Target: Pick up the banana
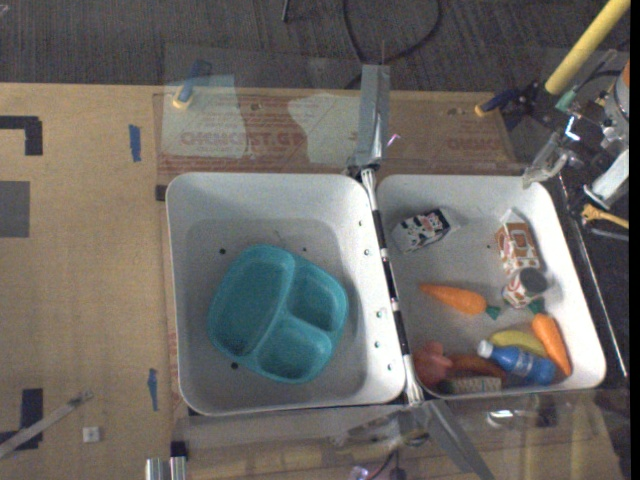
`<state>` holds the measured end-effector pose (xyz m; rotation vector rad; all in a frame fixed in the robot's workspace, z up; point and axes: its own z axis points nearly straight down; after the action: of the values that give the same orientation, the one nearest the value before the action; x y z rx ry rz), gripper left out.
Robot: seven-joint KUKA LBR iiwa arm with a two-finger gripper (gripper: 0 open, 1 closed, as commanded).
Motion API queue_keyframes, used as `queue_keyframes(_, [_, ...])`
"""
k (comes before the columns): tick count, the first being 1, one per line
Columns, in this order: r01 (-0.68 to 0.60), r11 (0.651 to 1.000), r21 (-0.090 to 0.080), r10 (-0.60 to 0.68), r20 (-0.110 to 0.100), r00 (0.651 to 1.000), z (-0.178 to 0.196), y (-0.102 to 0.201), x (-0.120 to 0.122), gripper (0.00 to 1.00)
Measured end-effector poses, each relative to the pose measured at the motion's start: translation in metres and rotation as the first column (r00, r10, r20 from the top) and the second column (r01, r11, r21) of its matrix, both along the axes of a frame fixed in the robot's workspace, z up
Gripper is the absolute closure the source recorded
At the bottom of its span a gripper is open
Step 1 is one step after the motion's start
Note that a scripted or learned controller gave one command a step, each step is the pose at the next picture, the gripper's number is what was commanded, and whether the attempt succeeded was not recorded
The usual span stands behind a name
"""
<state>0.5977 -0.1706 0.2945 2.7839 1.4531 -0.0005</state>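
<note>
Banana [517, 340] lies wedged between blue bottle [520, 362] and carrot [551, 342]; hand's [556, 156] grip state unclear

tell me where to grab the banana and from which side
Judging by its pose, grip the banana across its exposed upper edge, coming straight down from above. It lies flat, hemmed by the blue bottle below and a carrot to its right, so side approaches look blocked.

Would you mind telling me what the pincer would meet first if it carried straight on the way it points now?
Probably the right bin's far corner: the pincer hangs over that rim, tipped down and left. The banana lies well off that line, though depth is unclear.
</note>
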Motion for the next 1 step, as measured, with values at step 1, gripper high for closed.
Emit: queue_keyframes(1, [-0.095, 0.996, 0.003, 0.095, -0.005, 0.995, -0.1499, 0.0592, 0.0435, 0.00])
